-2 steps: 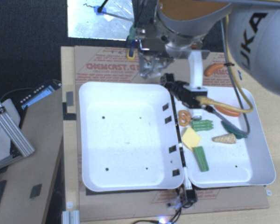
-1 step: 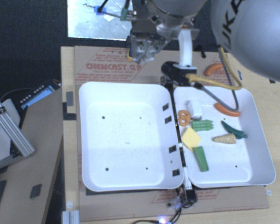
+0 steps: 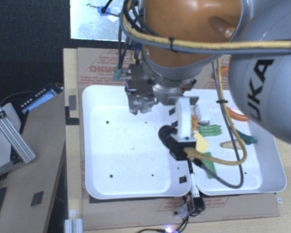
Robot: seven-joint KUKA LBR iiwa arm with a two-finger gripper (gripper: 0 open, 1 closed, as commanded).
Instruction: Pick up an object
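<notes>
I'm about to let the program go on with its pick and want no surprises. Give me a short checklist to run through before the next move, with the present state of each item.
1. Objects to pick lie in the right bin, among them a green piece and an orange piece: ok.
2. Pincer stands over an object: not ok; it hangs over a bare part of the left bin.
3. Pincer holds something: cannot tell; the view does not show its fingertips.
4. Yellow cable is clear of the objects: not ok; it loops across the right bin.
5. Both bins sit flat, side by side: ok.
</notes>
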